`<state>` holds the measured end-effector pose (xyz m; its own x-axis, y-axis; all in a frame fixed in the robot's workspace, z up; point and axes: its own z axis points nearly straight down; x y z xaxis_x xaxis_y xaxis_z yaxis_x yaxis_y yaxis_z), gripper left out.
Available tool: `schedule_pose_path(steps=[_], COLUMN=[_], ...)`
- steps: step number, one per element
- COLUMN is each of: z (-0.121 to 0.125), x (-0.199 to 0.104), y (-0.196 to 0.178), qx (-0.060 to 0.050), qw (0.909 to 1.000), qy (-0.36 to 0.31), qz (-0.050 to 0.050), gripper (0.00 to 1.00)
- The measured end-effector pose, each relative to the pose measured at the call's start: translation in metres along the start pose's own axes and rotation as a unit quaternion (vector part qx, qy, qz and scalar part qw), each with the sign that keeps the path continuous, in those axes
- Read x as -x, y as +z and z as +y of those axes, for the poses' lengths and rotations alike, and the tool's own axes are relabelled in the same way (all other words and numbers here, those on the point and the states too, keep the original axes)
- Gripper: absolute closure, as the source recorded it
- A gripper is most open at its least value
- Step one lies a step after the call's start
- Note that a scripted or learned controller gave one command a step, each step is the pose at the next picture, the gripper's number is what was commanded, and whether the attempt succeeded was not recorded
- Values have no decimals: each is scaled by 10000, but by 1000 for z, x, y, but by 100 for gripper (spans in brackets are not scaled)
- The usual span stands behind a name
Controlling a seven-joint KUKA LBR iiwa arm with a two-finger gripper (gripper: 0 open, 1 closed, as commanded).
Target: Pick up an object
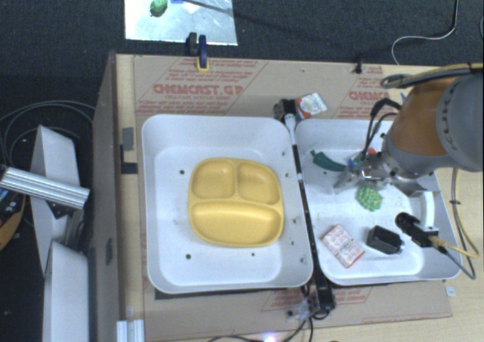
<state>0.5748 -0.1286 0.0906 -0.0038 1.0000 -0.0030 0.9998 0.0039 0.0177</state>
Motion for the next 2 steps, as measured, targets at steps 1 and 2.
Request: schedule_pose_path(steps=[1, 2], z=[77, 16], x=[5, 5], y=[-81, -34], qx=[-57, -90], qw=[10000, 10000], qy=[-3, 11], qz=[8, 14], gripper=[0, 0])
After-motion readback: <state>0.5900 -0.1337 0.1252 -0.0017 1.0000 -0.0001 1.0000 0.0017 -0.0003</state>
